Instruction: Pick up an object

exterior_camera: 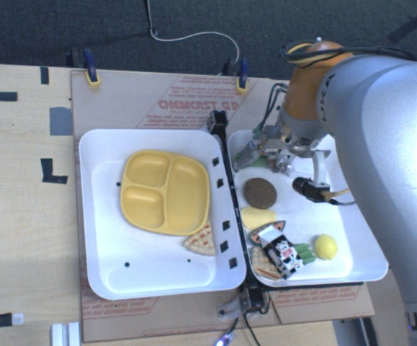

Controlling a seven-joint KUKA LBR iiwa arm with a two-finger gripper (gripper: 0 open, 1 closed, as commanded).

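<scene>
Yellow divided plate point(166, 192) in left bin point(93, 215) (pizza slice point(202, 241) beside), arm point(366, 114) over right bin point(359, 258)

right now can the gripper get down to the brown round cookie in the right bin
Probably yes. The gripper hangs just above the brown cookie in the right bin, and nothing lies on top of it; the yellow wedge only borders its lower edge.
</scene>
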